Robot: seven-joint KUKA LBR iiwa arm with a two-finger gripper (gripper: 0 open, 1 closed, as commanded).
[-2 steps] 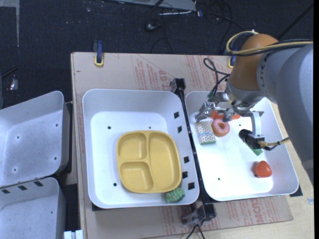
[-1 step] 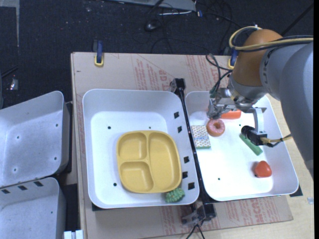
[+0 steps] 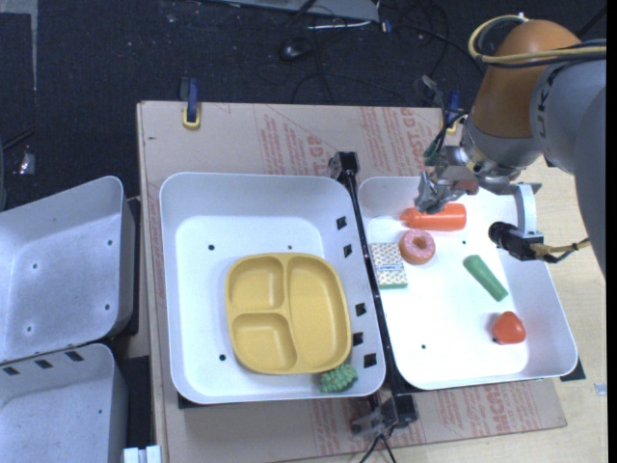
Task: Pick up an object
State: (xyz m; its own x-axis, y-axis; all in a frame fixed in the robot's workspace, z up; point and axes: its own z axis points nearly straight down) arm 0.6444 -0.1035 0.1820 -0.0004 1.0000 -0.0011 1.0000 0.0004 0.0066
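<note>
Left bin (image 3: 183,220) — yellow tray (image 3: 287,312), green toy (image 3: 337,379); right bin (image 3: 549,350) — carrot (image 3: 436,218) under gripper (image 3: 434,199), jaw state untellable.

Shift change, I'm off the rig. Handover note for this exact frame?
End effector: low over the right bin's far end, at the orange carrot; finger state not readable, no confirmed grasp.
Right bin: carrot, pink donut, patterned sponge block, green cucumber piece, red-orange tomato.
Left bin: yellow divided plate, green broccoli-like item at the near edge.
Done: approach to the carrot.
Left: grasp and lift; nothing is off the bin floor yet.
</note>
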